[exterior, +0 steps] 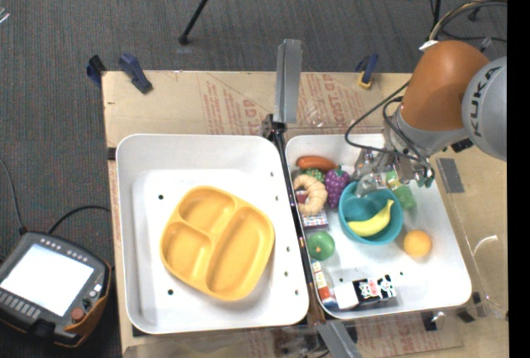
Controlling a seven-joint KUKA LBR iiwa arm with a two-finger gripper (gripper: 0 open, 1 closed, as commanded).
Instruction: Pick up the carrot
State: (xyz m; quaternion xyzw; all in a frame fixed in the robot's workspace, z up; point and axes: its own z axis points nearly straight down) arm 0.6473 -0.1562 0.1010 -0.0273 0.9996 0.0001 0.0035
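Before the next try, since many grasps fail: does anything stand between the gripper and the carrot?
Nothing visible covers the carrot, at the right bin's far left corner. The gripper hangs over the teal bowl's far rim; purple grapes sit beside that path, close to the carrot's near side.

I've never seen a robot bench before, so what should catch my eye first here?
Probably the yellow divided plate, alone in the left bin. Next, the teal bowl holding a banana in the crowded right bin, with the gripper hanging just above it.
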